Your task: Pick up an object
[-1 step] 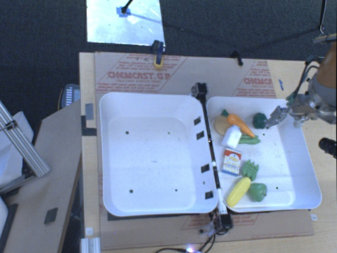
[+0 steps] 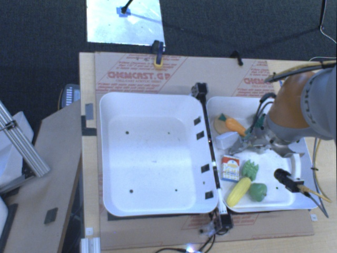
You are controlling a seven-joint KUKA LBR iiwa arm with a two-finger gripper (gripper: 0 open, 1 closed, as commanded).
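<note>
You have two white bins on a cardboard-covered bench [image 2: 174,70] over dark carpet. The arm [image 2: 303,107] hides part of the right bin [image 2: 247,105], reaching in from your right with its gripper [image 2: 247,143] low beside a grey block [image 2: 226,139], near the toy carrot [image 2: 231,124]; its opening can't be judged.

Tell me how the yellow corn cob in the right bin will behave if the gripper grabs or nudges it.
The corn cob looks rounded and elongated, so it would probably roll sideways if nudged. Its smooth, tapered, plastic-looking surface may slip between fingers. It lies beside the green toy, which could get pushed along.
</note>
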